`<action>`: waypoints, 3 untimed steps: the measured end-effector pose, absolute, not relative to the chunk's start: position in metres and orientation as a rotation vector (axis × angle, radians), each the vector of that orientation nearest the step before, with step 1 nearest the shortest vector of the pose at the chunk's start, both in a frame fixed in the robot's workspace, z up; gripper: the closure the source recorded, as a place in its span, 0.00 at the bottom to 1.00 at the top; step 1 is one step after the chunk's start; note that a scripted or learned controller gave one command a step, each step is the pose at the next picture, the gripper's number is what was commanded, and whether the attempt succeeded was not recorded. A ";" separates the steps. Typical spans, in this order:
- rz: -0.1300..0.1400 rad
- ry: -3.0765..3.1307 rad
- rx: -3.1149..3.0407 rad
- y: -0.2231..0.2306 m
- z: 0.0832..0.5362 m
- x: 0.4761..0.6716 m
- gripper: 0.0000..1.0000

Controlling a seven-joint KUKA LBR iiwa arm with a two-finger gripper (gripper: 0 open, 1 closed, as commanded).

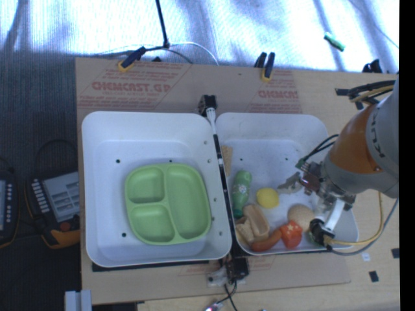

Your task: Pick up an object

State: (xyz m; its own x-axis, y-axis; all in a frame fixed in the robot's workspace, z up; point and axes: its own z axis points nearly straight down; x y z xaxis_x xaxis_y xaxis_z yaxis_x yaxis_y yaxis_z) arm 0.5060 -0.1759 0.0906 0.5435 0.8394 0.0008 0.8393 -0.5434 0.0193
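Clutter crowds the near half of the right bin (pixel 272 125), and the yellow ball (pixel 268 197) lying there looks the likeliest thing to take. It appears small, light and smooth, probably toy fruit. Being round, it would likely roll or squirt out of an off-centre pinch, so the grip should close across its widest part from straight above.

The gripper (pixel 299 180) hangs just to the view's right of the ball and slightly farther back, holding nothing that I can see. Whether it stands wide or narrow I cannot tell.

A green bottle-shaped piece (pixel 242 188) lies just to the ball's left, leaving little room on that side. A tan egg-shaped piece (pixel 299 214) sits near the ball on its right and nearer the camera, with a red piece (pixel 291 234) beyond it. A tan pastry-like lump (pixel 254 224) lies just in front of the ball. Well apart to the ball's left, a green divided plate (pixel 167 203) rests in the left bin (pixel 104 148).
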 end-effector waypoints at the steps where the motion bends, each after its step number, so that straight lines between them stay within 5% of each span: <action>1: 0.004 1.272 2.879 -0.193 0.092 0.601 0.00; 2: 0.011 1.352 2.866 -0.200 0.091 0.633 0.00; 3: 0.003 1.608 2.725 -0.205 0.103 0.637 0.00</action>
State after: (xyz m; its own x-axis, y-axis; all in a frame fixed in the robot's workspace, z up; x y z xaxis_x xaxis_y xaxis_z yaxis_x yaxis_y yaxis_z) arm 0.6368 -0.2046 0.1032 0.4834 0.8753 0.0129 0.8754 -0.4831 -0.0184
